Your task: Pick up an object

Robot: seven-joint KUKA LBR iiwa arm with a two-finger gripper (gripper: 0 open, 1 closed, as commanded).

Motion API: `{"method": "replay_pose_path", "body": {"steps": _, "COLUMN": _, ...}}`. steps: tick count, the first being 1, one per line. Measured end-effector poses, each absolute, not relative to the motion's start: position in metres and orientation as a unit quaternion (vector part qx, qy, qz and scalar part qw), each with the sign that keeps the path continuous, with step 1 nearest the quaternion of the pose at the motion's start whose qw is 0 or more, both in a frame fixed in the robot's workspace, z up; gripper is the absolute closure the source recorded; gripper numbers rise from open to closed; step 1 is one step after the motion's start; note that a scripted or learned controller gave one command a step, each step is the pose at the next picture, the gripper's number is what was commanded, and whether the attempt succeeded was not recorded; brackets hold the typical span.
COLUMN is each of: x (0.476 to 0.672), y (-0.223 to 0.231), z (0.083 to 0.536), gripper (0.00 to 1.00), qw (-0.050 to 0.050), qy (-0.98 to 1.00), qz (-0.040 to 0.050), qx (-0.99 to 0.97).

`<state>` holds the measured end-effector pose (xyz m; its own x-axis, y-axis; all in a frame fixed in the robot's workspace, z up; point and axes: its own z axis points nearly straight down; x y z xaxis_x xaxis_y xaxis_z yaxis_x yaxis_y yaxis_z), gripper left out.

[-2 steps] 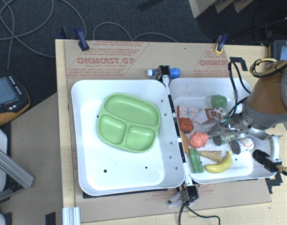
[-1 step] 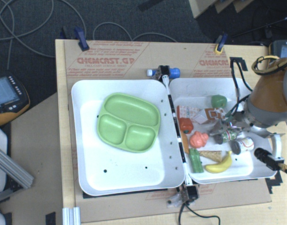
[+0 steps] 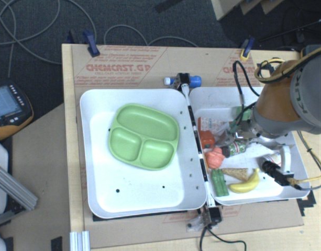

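The right bin (image 3: 223, 99) holds a heap of small items: a red block (image 3: 206, 138), a pink round toy (image 3: 214, 158), a green bar (image 3: 219, 183), a yellow banana (image 3: 245, 184), a tan cone-like piece (image 3: 236, 172) and a small bottle with a green label (image 3: 236, 149). My gripper (image 3: 241, 136) reaches down from the right into this bin, over the bottle and close to the red block. The wrist covers its tips. I see nothing clearly between them.
The left bin (image 3: 100, 192) contains a light green divided plate (image 3: 143, 136) lying flat. A black bar runs between the two bins. Blue clamps (image 3: 90, 42) hold the cardboard board at the back. Cables lie on the floor beyond.
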<state>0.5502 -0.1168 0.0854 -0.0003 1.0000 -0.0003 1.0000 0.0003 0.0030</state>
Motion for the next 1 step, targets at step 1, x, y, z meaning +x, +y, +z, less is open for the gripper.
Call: {"method": "replay_pose_path", "body": {"steps": 1, "x": 0.5664, "y": -0.0578, "z": 0.1852, "gripper": 1.0, "qw": 0.0, "qy": 0.708, "qz": 0.0008, "qx": 0.707}}
